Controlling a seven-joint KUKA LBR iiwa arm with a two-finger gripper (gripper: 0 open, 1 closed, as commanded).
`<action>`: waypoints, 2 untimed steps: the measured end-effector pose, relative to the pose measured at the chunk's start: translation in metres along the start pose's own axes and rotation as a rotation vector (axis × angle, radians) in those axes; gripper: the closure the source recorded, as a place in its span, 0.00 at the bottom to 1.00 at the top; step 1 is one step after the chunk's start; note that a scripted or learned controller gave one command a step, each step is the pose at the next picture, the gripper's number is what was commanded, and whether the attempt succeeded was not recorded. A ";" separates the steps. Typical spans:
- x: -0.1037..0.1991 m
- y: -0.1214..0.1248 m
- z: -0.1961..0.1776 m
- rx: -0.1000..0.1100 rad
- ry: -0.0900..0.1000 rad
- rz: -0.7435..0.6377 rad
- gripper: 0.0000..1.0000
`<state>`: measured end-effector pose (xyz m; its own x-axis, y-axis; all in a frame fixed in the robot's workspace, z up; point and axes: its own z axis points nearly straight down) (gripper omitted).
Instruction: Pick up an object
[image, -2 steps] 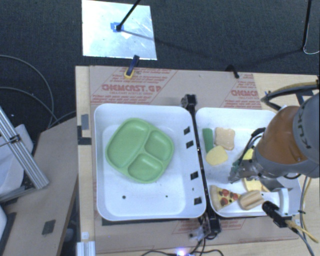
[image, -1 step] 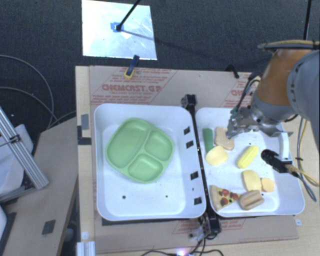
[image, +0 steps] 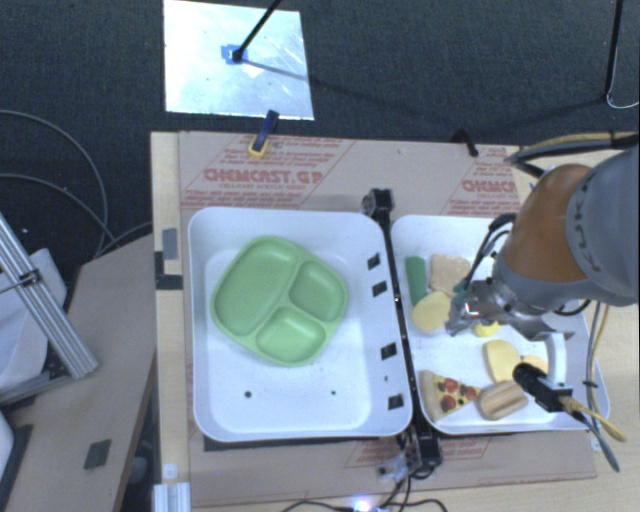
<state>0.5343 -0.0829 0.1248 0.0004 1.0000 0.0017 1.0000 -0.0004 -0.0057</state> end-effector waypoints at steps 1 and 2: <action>0.108 -0.042 -0.062 -0.009 0.004 -0.015 1.00; 0.138 -0.004 -0.105 -0.013 -0.001 -0.009 1.00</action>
<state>0.5308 0.0545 0.2299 -0.0083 1.0000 0.0011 0.9999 0.0083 0.0071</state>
